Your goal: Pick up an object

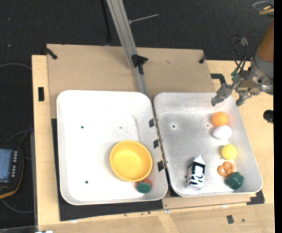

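Note:
My gripper [231, 99] hangs over the far right corner of the right bin [179, 111], open, with nothing between its fingers. Just below it in the bin lie an orange ball [220, 118] and a white egg-shaped object [222, 132]. Further toward the front sit a yellow ball [229, 152], an orange pretzel-shaped piece [226, 168] and a dark green object [235, 180]. A black-and-white carton [196, 173] lies near the bin's front. The left bin [82, 115] holds a yellow bowl [130, 160] and a small green and orange object [144, 186].
A grey metal pole [125, 35] slants from the top of the view down to the gap between the bins. A handheld pendant [2, 171] lies off the bench at the left. Black clips [156, 144] join the two bins.

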Controlling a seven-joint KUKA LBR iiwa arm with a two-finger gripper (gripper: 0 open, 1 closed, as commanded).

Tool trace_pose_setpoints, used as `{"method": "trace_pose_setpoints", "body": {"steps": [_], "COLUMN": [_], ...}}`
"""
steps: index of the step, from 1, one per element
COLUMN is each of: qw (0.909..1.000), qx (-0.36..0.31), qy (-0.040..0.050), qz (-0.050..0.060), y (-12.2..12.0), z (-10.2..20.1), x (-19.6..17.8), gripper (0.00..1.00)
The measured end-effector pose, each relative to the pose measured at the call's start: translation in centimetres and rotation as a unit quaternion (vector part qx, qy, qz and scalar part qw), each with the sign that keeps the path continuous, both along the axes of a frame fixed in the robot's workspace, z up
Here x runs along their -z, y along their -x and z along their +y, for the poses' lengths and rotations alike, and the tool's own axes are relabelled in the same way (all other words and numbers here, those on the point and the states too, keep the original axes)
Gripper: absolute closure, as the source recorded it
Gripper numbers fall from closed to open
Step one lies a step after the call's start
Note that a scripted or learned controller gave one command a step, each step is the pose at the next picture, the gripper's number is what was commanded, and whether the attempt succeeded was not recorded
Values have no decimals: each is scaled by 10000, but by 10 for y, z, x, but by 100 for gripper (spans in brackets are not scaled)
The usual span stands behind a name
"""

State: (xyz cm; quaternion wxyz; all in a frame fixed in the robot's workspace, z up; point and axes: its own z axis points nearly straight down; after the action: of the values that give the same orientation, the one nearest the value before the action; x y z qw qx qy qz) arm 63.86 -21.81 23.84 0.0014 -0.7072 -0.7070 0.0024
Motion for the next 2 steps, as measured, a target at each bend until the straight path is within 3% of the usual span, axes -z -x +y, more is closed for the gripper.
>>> {"method": "trace_pose_setpoints", "body": {"steps": [2], "qw": [10000], "qx": [-21], "qy": [-13], "qz": [-34], "y": [-6], "z": [13], "x": [100], "gripper": [0]}}
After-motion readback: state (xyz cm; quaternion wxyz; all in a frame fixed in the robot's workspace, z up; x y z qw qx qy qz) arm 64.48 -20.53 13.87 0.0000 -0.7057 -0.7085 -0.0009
